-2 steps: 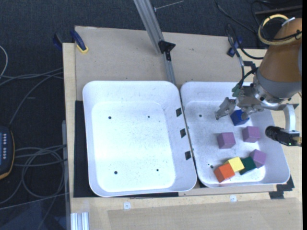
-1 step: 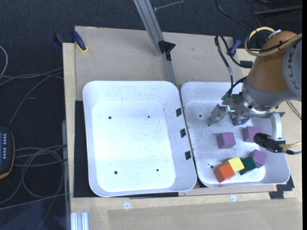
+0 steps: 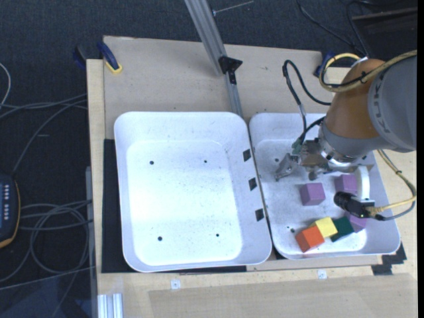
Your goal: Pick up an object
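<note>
The pincer (image 3: 296, 166) hangs spread over the right bin (image 3: 265, 177), its fingers pinching nothing. Near it lies a purple cube (image 3: 312, 193); further toward the bin's front edge sit an orange block (image 3: 308, 238), yellow block (image 3: 326, 228) and green block (image 3: 342, 226), touching in a row

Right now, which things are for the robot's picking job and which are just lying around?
For the job: gripper, purple cube, yellow block, orange block, green block, right bin.

Lying about: left bin, cables, metal pole, blue clamp.
</note>
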Controlling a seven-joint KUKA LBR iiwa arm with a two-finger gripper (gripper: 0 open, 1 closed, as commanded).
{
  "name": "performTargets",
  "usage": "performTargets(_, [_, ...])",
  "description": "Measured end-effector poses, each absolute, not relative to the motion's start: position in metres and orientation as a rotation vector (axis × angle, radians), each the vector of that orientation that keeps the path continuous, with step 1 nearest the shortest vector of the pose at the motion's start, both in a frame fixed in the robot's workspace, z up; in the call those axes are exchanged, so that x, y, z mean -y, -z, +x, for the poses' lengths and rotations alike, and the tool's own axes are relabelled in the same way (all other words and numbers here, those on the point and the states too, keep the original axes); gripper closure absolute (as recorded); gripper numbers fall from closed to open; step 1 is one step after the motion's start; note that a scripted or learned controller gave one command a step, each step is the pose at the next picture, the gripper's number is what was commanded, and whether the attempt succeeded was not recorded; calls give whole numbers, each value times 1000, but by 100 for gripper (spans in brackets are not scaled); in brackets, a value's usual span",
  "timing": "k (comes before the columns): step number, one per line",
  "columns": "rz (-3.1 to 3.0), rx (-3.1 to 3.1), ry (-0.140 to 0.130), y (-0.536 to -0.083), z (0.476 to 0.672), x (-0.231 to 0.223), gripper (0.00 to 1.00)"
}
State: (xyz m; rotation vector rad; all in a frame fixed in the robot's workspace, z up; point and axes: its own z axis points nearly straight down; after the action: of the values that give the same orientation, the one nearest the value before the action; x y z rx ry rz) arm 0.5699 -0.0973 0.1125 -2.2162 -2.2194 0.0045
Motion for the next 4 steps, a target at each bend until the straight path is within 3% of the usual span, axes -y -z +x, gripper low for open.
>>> performTargets(1, [-2221,2222,4,-127,572,97,100])
performTargets(4, [-2224,2228,8,-270,574,95,100])
